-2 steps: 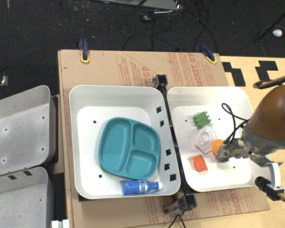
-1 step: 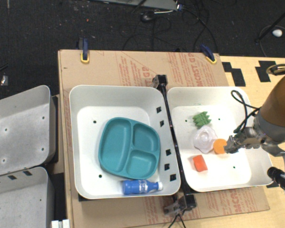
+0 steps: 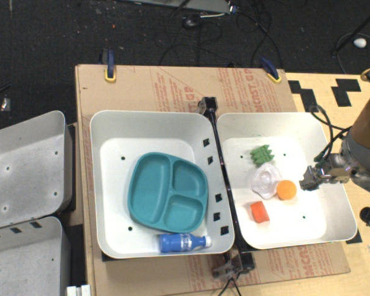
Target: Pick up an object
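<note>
In the right bin [image 3: 308, 230] lie a green leafy toy [image 3: 261, 154], a clear plastic cup [image 3: 266, 181], an orange ball [image 3: 287, 190] and a small red block [image 3: 259, 211]. My gripper [image 3: 311, 180] hangs over the bin's right side, just right of the orange ball and apart from it. Nothing shows between its fingers. The left bin [image 3: 111, 140] holds a teal divided plate [image 3: 168, 192] and a blue bottle [image 3: 184, 243] lying along its front wall.
A black divider [image 3: 221, 171] runs between the two bins. Both bins rest on a cardboard-covered bench [image 3: 172, 85] held by blue and yellow clamps. White metal trays [image 3: 24, 165] sit off to the left. Cables trail from the arm at right.
</note>
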### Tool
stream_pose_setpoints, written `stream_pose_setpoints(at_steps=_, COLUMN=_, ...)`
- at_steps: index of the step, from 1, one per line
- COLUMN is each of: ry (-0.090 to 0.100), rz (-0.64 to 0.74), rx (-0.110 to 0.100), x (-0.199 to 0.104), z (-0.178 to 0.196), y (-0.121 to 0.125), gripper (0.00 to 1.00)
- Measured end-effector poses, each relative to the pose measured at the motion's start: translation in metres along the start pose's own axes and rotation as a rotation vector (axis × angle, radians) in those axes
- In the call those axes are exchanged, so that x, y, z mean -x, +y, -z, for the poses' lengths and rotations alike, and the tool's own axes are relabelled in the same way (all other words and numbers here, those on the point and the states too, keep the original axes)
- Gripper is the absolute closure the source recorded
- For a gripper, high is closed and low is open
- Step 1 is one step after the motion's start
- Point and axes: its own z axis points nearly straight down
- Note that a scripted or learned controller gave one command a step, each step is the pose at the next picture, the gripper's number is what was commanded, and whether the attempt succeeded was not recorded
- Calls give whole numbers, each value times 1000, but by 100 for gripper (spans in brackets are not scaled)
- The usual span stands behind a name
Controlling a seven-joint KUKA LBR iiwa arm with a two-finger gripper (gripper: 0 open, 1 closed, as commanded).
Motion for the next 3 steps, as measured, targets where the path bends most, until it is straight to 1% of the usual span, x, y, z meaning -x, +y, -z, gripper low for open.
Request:
stream_pose_setpoints(at_steps=2, ry=3, rz=5, rx=-3, x=-87, z=22, y=44, gripper=100)
stream_pose_setpoints(at_steps=3, ry=3, rz=4, rx=-3, x=-125, z=24, y=73, gripper=100)
